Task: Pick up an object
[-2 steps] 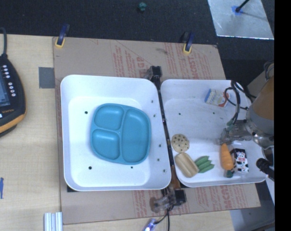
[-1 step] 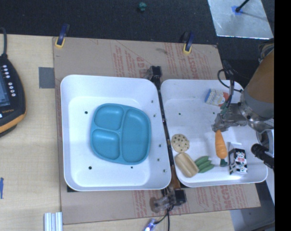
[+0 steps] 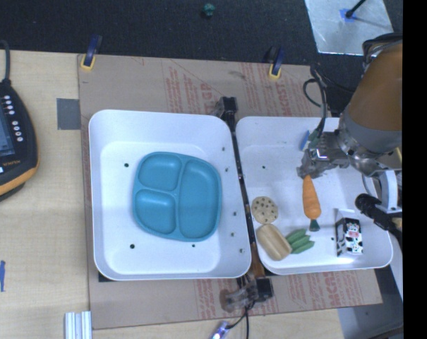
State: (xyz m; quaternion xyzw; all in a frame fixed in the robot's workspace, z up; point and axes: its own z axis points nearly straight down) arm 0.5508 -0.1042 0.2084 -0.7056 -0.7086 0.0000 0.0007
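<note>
In the right bin (image 3: 269,136) lie an orange carrot (image 3: 310,198), a round cookie (image 3: 264,208), a tan bread piece (image 3: 272,241), a green pea pod (image 3: 299,241) and a small black-and-white cow figure (image 3: 350,236). My gripper (image 3: 313,164) hangs over the right bin, its tips right at the carrot's upper end. The carrot points away from the gripper toward the bin's front. I cannot make out how the fingers stand. A blue divided plate (image 3: 176,195) rests in the left bin (image 3: 114,136).
A teach pendant (image 3: 5,143) lies at the left of the bench. Clamps (image 3: 90,51) hold the cardboard sheet at the back. The arm's orange band (image 3: 382,83) and grey wrist rise over the right bin's far right side.
</note>
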